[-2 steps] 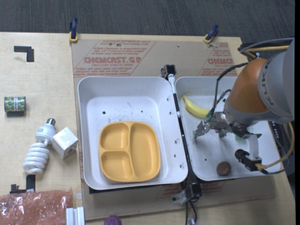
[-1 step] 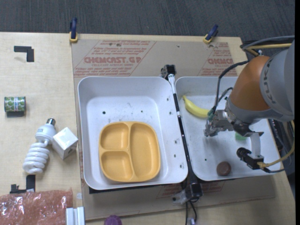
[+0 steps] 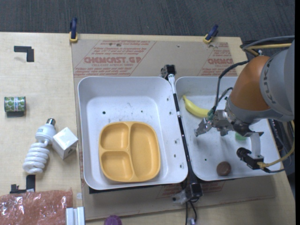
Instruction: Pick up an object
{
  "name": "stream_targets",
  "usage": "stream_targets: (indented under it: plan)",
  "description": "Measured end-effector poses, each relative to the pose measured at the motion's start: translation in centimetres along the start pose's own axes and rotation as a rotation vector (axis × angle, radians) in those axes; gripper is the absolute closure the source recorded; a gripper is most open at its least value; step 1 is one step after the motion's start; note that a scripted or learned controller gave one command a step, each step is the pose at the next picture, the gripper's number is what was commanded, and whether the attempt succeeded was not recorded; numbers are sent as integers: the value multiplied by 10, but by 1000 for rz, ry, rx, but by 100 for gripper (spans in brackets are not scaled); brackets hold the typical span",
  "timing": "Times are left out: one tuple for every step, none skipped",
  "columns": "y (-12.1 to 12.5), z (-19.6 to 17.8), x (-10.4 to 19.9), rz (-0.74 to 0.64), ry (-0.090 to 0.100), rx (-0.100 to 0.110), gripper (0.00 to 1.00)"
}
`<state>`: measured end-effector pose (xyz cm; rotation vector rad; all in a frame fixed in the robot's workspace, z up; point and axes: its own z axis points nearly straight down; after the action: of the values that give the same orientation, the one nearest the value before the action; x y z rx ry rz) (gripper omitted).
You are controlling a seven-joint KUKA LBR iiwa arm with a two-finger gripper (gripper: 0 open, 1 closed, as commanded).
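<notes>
Nearest the camera, in the right bin, a small round brown object sits close to the front wall, alone on the white floor. It lies toward the camera from the jaws and a little to their right in this view, apart from them, with bare bin floor between.

Further in is the gripper, low over the left half of that bin, its metal tips pointing toward the divider between the two bins. The tips sit close together and nothing shows between them; whether they are fully closed I cannot tell at this size — so no grasp can be claimed.

Just beyond the jaws lies the banana, the nearest candidate for the pick. Its long axis runs from the upper left, near the divider, down and to the right, where its end disappears behind the wrist. It lies on the far side of the jaws, just beside them but, as far as I can judge, not touching. A grasp would probably need a short shift away from the camera, with the jaws set across the banana's narrow width, not along its curve.

A small green thing peeks out under the wrist; too little of it is visible to name.

The left bin holds a yellow divided tray — well away from the arm.
</notes>
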<state>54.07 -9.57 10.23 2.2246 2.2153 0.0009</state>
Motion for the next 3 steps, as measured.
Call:
stream_targets:
  plan:
    - [1, -10, -1, 1, -1, -2, 100]
    - [1, -10, -1, 1, -1, -2, 0]
    - [-13, 10, -1, -3, 1, 1, 0]
